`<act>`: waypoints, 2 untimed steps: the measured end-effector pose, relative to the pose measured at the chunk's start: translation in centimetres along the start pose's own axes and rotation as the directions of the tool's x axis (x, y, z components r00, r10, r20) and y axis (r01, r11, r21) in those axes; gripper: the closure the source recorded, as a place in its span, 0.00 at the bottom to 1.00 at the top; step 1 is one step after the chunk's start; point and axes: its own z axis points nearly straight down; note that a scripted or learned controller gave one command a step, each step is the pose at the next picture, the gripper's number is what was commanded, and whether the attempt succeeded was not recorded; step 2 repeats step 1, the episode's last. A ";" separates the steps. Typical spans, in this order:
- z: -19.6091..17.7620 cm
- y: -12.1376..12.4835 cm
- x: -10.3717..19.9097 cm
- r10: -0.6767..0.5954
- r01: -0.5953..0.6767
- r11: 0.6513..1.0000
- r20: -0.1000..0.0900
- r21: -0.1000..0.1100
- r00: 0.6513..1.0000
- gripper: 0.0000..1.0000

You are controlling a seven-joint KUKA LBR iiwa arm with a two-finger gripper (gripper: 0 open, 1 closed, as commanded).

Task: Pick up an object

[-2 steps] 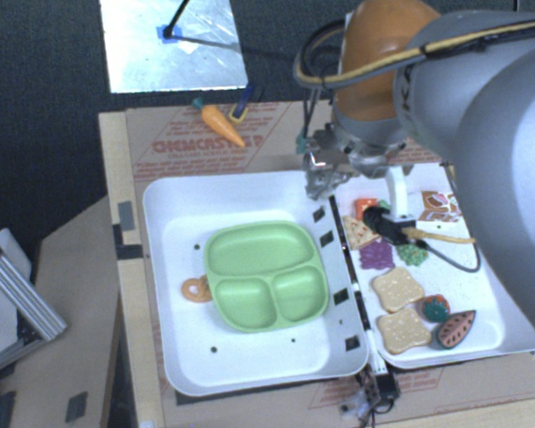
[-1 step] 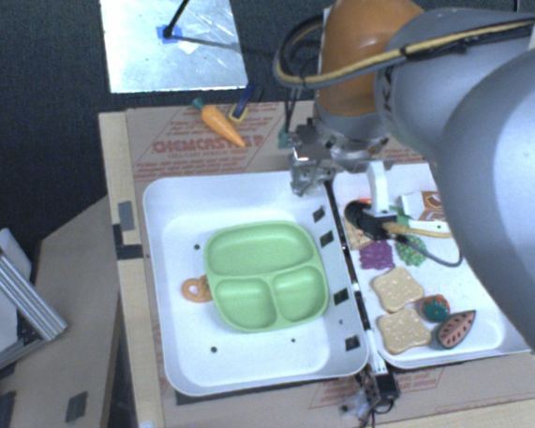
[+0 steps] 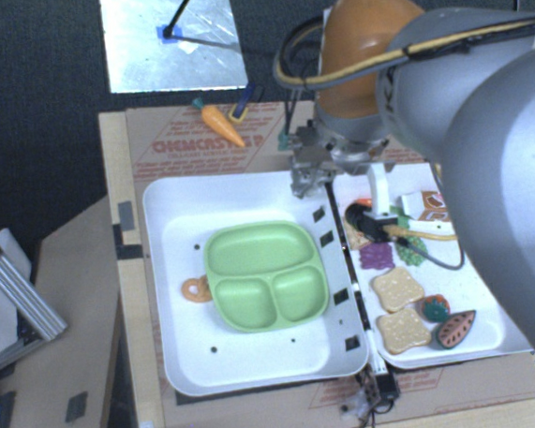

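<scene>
Toys crowd the right bin [image 3: 494, 339]: toast [image 3: 397, 288], grapes [image 3: 377, 256]. My tool [image 3: 313, 178] hangs at the divider above them, poised to descend; its grip I cannot tell. Green tray [image 3: 264, 274] fills the left bin [image 3: 174, 264].

A dark, finely textured wall or curtain [image 3: 28, 71] fills the far part of the scene. Against it, at the far centre, lies a shiny square metal sheet [image 3: 171, 37] catching pale light, with a thin dark rod [image 3: 184, 7] slanting across its top edge. Below spreads a brown cardboard sheet [image 3: 185, 141] printed with red lettering, laid over the bench. To the left, a tan tabletop [image 3: 78, 302] angles toward the near edge, carrying a small grey patch [image 3: 76, 405]. At the far left edge, silver aluminium framing rails [image 3: 11, 289] run diagonally. The light is even and soft, with faint shadows.
</scene>
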 end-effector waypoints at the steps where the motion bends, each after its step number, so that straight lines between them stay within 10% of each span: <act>1: -0.1 1.4 -1.1 0.005 -0.005 1.000 0.000 -0.002 1.000 1.00; 2: -0.1 1.4 -1.1 0.005 -0.005 1.000 0.000 -0.002 1.000 1.00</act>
